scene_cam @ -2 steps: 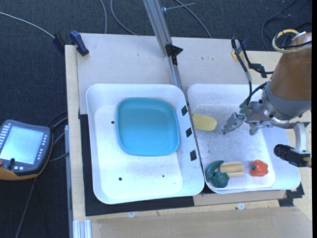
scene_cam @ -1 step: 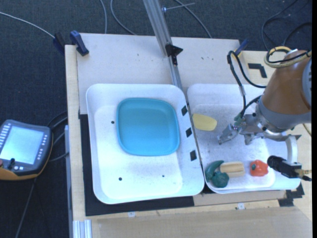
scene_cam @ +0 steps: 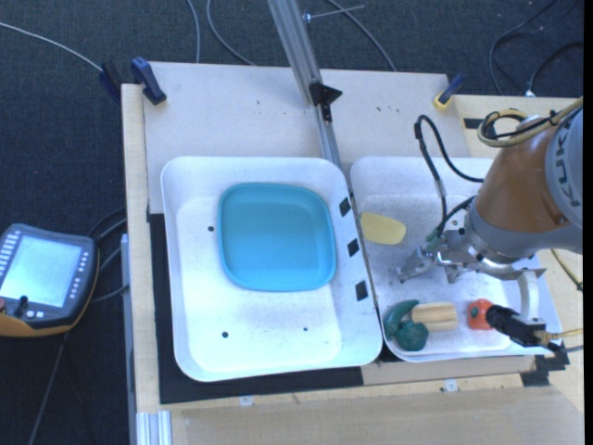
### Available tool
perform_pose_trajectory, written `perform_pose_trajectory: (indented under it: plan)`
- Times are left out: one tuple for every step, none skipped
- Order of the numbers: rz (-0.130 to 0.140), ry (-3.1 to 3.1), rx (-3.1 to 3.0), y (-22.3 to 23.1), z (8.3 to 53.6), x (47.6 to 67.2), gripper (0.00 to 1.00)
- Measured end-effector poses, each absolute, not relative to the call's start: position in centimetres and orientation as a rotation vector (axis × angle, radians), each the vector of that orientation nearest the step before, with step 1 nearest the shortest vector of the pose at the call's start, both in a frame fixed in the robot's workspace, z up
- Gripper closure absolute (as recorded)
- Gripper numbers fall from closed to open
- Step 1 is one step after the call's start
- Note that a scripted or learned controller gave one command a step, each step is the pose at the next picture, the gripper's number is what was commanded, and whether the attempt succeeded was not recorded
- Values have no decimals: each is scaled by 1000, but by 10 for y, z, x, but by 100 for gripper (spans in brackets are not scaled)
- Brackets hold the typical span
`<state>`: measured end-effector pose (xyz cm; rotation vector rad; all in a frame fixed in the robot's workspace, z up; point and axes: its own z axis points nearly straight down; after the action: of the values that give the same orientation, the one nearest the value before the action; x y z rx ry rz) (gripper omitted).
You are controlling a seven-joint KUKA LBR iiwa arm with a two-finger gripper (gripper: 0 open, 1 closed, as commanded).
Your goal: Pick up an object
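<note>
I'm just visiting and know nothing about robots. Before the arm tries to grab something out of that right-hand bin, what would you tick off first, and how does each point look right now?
1. Things to pick lie in the right bin: ok. A yellow piece, a green object, a tan block and an orange-red object are there.
2. Gripper is above that bin: ok.
3. Gripper has nothing between its fingers: cannot tell, it is too small and blurred.
4. A target stands apart from its neighbours: ok for the yellow piece; not ok for the green object and tan block, which touch.
5. The blue tray in the left bin is out of the way: ok.
</note>
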<state>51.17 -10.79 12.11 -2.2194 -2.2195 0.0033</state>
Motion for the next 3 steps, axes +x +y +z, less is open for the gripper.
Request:
perform_pose_trajectory:
  plan:
    - [1, -2221, -2220, -108, 95, 511, 0]
    - [-1, -2222, -2221, -108, 106, 512, 100]
    - [-5, -2225, -2223, -103, 157, 522, 100]
